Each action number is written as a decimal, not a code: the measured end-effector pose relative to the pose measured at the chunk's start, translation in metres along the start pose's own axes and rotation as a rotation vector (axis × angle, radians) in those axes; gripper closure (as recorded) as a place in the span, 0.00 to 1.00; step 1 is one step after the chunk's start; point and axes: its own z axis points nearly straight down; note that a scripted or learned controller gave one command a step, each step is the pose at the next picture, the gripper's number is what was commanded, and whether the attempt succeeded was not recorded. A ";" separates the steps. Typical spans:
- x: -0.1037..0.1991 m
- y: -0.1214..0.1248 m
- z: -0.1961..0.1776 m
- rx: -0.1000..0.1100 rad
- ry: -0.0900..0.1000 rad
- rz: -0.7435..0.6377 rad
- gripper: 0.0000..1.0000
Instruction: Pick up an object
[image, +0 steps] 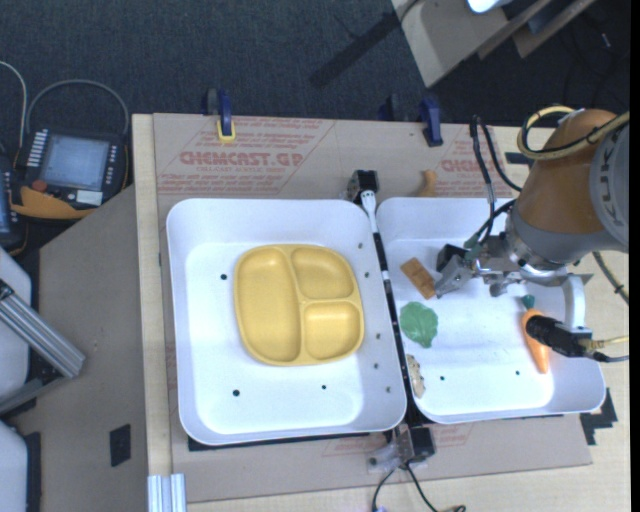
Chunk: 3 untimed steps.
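My gripper (449, 272) hangs over the right bin (470, 395), its dark fingers pointing left toward a brown block (419, 278) that lies just beside the tips. Nothing shows between the fingers. A green leafy piece (419, 323) lies below the brown block, near the bin's left wall. An orange carrot (537, 343) rests at the bin's right side, under the arm's wrist. A small pale scrap (415, 379) sits at the bin's lower left.
The left bin (200, 300) holds a yellow divided plate (298, 302). A black divider strip (384, 285) runs between the bins. Clamps (225, 110) grip the board's far edge. A pendant screen (72, 165) lies off the bench at left.
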 end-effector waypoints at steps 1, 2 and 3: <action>0.000 0.000 0.053 -0.005 -0.001 0.001 0.00; 0.000 0.001 0.039 -0.011 -0.003 0.001 1.00; -0.010 0.004 -0.011 -0.014 -0.005 0.001 1.00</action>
